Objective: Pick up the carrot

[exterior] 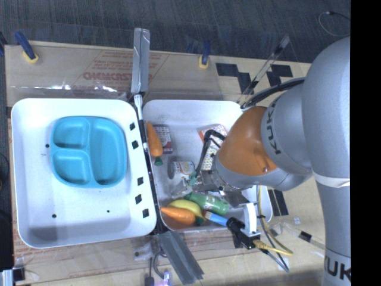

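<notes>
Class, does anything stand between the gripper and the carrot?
Partly. The carrot lies along the right bin's left wall, with nothing on top of it. A packet lies right beside it, on the side facing the gripper, which is lower right over clutter.

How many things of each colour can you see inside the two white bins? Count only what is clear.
Orange: 2, the carrot and an orange piece
Yellow: 1, a yellow piece
Green: 1, a green piece
Blue: 1, the blue tray
Total: 5; other small items near the arm are too unclear to count.
</notes>
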